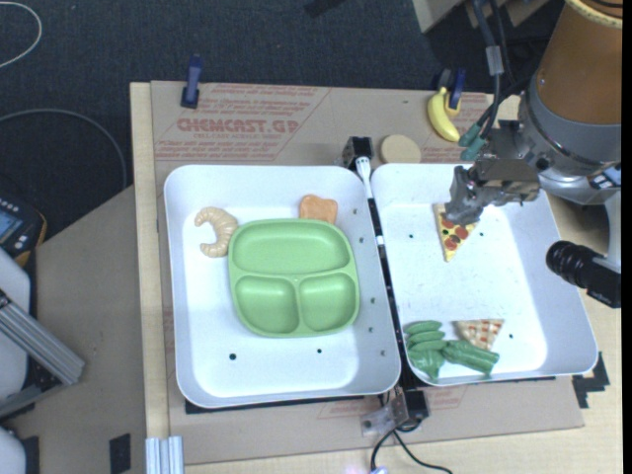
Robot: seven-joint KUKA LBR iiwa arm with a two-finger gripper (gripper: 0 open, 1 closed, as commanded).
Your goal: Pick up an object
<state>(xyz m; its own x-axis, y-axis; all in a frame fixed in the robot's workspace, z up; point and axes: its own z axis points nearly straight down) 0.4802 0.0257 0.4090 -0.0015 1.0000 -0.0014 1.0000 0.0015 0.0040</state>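
Note:
A toy pizza slice (451, 240) with red and green toppings lies in the right bin (533, 294), near its back left, tip pointing toward the front. My gripper (464, 208) is directly over the slice's crust end and covers it. Whether it touches or grips the slice is hidden by the gripper body. Near the right bin's front edge are green pea pods (446, 352) and a second small pizza wedge (480, 332).
The left bin (197, 354) holds a green divided plate (293, 276), a croissant (217, 229) and an orange piece (318, 208). A banana (444, 115) and a beige disc (400, 149) lie on the bench behind the bins.

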